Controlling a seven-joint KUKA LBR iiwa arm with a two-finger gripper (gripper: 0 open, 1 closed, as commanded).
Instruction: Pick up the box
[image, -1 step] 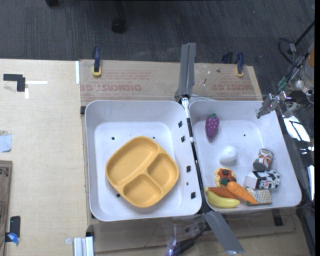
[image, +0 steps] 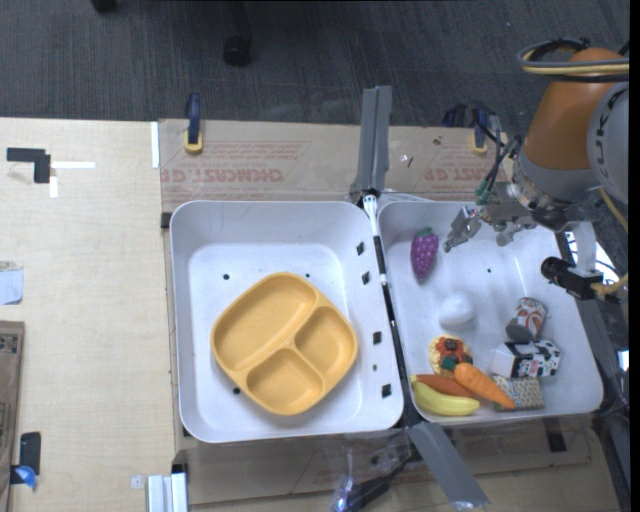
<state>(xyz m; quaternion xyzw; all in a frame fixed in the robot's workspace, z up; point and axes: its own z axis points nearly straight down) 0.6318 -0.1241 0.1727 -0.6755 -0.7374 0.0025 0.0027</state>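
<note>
White plastic makes up 2 shallow bins on the desk (image: 80, 300): the left bin (image: 190, 330) holds 1 yellow divided plate (image: 285, 343), and the right bin (image: 585, 330) holds 1 purple grape bunch (image: 425, 253), 1 white ball (image: 457, 310), 1 can (image: 527, 320), 1 black-and-white box (image: 533, 359), 1 carrot (image: 482, 385), 1 banana (image: 445, 401) and 1 small round toy (image: 450, 352). That box sits near the right bin's near right corner, with a speckled flat piece (image: 527, 393) just beside it that is hard to identify, while the banana is partly covered by the carrot. At the right bin's far side hangs the gripper (image: 483, 227), well apart from the box, with nothing between its spread fingers and the grey-and-orange arm (image: 565, 120) above it cut off by the frame.
</note>
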